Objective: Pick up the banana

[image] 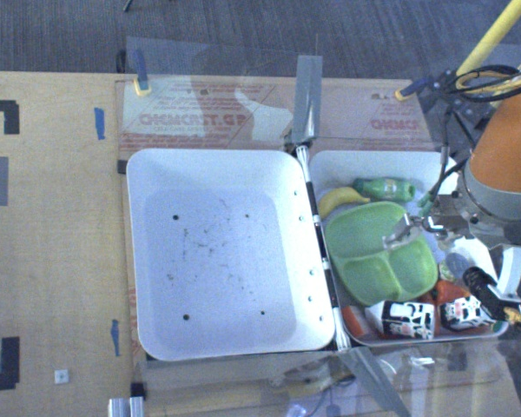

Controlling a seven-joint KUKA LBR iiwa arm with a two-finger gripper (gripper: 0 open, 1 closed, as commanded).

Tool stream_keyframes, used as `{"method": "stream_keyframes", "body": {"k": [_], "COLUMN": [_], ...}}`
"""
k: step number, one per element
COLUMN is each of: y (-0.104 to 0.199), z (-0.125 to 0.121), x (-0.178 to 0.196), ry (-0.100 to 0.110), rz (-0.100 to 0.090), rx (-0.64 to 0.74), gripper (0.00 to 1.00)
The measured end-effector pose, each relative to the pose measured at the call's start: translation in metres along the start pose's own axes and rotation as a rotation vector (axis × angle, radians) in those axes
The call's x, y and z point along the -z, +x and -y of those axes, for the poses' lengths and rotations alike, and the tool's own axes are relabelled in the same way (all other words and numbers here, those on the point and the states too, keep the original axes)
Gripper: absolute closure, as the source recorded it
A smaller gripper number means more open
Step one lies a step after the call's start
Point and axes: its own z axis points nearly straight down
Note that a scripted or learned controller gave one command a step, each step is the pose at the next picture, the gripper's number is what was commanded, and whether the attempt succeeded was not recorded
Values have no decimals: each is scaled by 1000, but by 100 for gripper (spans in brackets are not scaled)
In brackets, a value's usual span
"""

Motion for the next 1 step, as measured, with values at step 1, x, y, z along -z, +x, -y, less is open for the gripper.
{"method": "stream_keyframes", "body": {"k": [1], "y": [-25], "z": [22], "x": [-128], "ry": [-14], "rz": [3], "rx": [107], "gripper": [0]}}
